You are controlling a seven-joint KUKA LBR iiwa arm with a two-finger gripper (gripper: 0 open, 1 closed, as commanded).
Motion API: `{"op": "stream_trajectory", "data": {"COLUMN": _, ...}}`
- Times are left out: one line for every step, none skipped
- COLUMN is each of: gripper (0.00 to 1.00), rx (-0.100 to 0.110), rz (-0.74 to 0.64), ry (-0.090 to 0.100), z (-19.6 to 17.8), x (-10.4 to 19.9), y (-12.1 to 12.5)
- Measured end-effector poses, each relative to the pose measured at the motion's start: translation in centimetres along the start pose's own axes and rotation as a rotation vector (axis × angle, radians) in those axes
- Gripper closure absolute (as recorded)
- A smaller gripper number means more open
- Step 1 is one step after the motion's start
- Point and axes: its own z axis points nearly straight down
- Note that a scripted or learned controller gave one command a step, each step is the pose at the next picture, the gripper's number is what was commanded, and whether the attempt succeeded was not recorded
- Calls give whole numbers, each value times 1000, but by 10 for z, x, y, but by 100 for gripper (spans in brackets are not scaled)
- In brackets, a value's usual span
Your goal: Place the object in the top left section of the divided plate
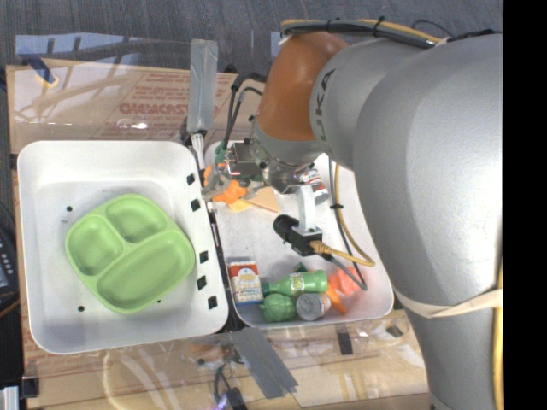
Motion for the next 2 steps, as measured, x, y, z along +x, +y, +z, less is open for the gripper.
{"op": "stream_trajectory", "data": {"gripper": 100, "rx": -3, "rz": 138, "ry": -1, "z": -52, "x": 21, "y": -26}}
{"op": "stream_trajectory", "data": {"gripper": 100, "rx": 0, "rz": 170, "ry": -1, "z": -55, "x": -28, "y": -96}}
